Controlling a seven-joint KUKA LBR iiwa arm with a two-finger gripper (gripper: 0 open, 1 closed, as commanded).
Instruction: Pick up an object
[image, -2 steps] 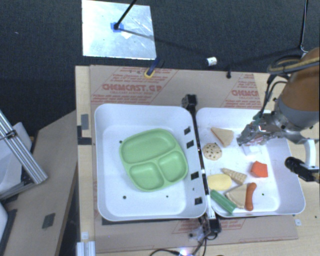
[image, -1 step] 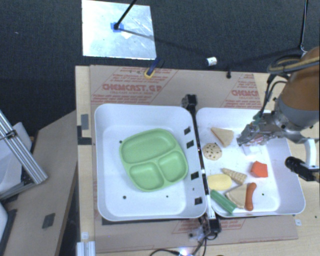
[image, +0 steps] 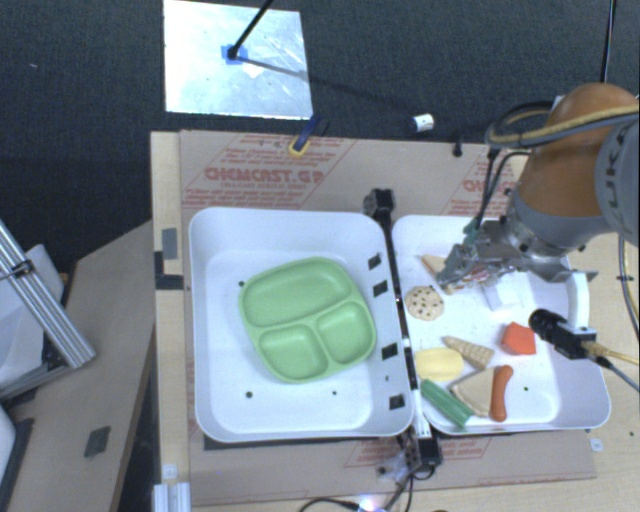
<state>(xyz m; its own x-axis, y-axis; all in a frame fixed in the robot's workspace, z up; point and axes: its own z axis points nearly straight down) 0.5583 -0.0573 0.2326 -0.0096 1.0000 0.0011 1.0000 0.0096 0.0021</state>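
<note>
cookie (image: 425, 302) lies just left of the fingers (image: 460, 272) (right bin (image: 590, 400)).

Bench (image: 120, 300) — 2 white bins (image: 210, 330) side by side on cardboard (image: 260, 170).

Left bin (image: 200, 330): white, shallow, rounded corners. One green plate (image: 305, 318) lies in it, slightly askew, with three sections, the large one toward the far side and two small ones nearer.

Right bin (image: 572, 395): same make, butted against the left one. Black clips (image: 380, 203) sit along the shared edge.

Both bins rest on a cardboard sheet (image: 270, 175) with red print, laid on the tan bench (image: 110, 300).

On the sheet's far edge I note a yellow clip (image: 300, 145). A small white cylinder (image: 424, 123) lies just past the edge, on the dark cloth (image: 70, 100).

Farther back is a silver sheet (image: 240, 60) bearing a patch of blue tape (image: 234, 54).

Far left: a metal rail (image: 40, 310), slanted.
</note>
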